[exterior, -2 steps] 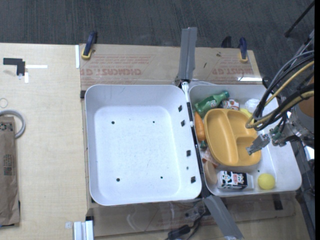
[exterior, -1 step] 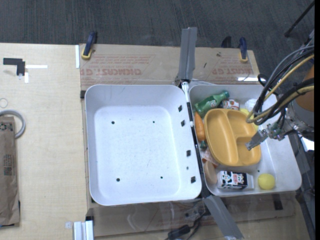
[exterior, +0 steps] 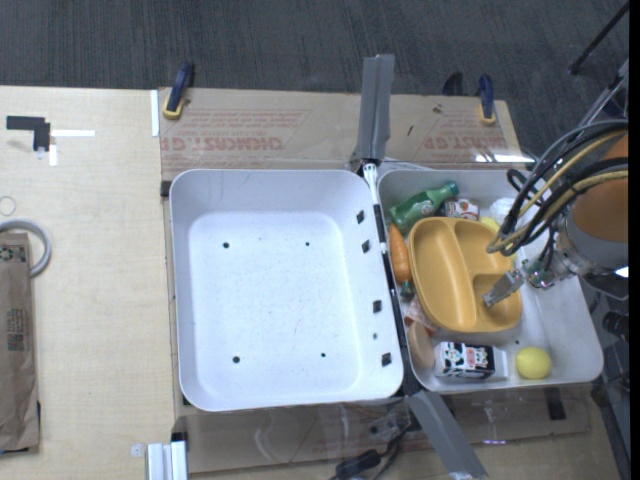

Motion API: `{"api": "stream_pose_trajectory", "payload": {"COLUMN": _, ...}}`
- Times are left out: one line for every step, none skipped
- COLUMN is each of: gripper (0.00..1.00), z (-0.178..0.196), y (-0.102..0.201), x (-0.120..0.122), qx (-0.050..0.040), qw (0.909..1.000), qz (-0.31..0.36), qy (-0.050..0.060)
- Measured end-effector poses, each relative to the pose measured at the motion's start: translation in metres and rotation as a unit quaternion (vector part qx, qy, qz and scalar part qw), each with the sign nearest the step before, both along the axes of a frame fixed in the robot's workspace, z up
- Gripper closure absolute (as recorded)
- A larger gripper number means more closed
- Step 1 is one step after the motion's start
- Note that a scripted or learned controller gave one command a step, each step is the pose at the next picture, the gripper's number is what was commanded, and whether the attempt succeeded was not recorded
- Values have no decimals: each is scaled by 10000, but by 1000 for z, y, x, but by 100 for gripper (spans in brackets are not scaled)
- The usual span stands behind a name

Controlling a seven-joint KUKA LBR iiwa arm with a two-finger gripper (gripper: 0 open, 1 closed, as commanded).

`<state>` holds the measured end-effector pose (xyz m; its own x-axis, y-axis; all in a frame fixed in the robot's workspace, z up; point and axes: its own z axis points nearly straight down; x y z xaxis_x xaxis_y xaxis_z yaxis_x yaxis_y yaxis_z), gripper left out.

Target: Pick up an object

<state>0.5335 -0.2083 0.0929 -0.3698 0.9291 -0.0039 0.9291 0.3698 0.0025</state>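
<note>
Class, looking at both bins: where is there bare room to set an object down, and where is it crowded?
The left bin offers its whole floor. The right bin is crowded: yellow bowl, green bottle, carton, lemon.

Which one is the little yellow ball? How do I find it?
Look in the right-hand white bin, the crowded one. Go to its near right corner, past the big yellow bowl. The ball sits there beside a black-and-white box: small, round, plain yellow.

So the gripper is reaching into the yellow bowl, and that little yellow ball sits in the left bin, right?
Not quite. The gripper does reach into the yellow bowl, but the yellow ball lies in the right bin, near its front corner, beside the black-and-white carton. The camera view shows this.
</note>
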Motion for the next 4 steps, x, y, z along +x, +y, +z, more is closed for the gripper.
{"api": "stream_pose_trajectory", "payload": {"gripper": 0, "z": 1, "y": 13, "x": 25, "qx": -22, "qw": 9926, "qz": 1213, "qy": -8}}
{"api": "stream_pose_trajectory", "payload": {"gripper": 100, "z": 10, "y": 12, "x": 25, "qx": -28, "qw": 9928, "qz": 1196, "qy": -16}}
{"api": "stream_pose_trajectory", "payload": {"gripper": 100, "z": 3, "y": -16, "x": -16, "qx": -25, "qw": 9886, "qz": 1507, "qy": -42}}
{"api": "stream_pose_trajectory", "payload": {"gripper": 100, "z": 13, "y": -15, "x": 54, "qx": -7, "qw": 9768, "qz": 2143, "qy": 9}}
